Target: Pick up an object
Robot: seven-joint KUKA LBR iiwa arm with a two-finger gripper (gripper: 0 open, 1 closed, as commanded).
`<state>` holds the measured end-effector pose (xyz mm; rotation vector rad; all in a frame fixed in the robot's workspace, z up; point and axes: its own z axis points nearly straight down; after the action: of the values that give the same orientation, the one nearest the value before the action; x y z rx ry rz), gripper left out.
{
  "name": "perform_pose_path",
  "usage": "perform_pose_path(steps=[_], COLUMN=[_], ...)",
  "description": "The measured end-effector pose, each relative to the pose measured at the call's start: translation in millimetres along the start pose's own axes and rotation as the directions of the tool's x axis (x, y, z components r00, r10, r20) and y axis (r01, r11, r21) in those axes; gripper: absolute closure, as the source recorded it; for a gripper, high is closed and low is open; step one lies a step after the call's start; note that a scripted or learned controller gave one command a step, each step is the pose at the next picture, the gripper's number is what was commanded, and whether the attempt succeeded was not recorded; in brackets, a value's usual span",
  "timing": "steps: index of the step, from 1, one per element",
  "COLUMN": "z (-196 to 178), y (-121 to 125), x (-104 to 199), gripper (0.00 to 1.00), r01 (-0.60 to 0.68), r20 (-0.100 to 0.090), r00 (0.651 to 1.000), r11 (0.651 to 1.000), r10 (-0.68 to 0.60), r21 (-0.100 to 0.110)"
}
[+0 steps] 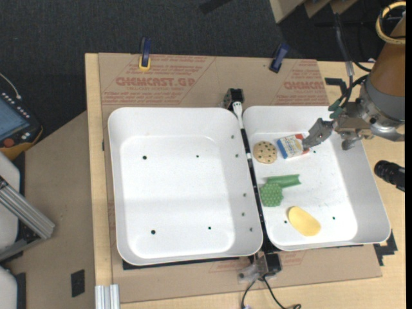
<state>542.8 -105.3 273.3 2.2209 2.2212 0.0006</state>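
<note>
Approach step: my tool (317,136) sits just beside the small tube (290,146) in the right bin (360,192) (grip state: cannot tell). Next: centre over it, descend.

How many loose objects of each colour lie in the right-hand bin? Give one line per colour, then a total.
Tan, speckled: 1, the round cookie
Green: 1, the brush-like piece
Yellow: 1, the oval piece
White with red and blue: 1, the small tube, next to the pincer
Total: 4, all in the right bin
</note>
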Motion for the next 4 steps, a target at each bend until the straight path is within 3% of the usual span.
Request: perform_pose_path(steps=[1, 2, 3, 4], z=[-6, -16, -107, -49], y=[-63, -60, -62, -64], x=[-21, -19, 28, 98], gripper=[0.0, 1.0, 1.0, 1.0], r01=[-0.004, 0.0, 0.007, 0.007], r20=[-0.001, 0.0, 0.0, -0.002], r00=[1.0, 1.0, 1.0, 1.0], r11=[1.0, 1.0, 1.0, 1.0], r10=[0.004, 0.0, -0.007, -0.007], r21=[0.004, -0.002, -0.011, 0.007])
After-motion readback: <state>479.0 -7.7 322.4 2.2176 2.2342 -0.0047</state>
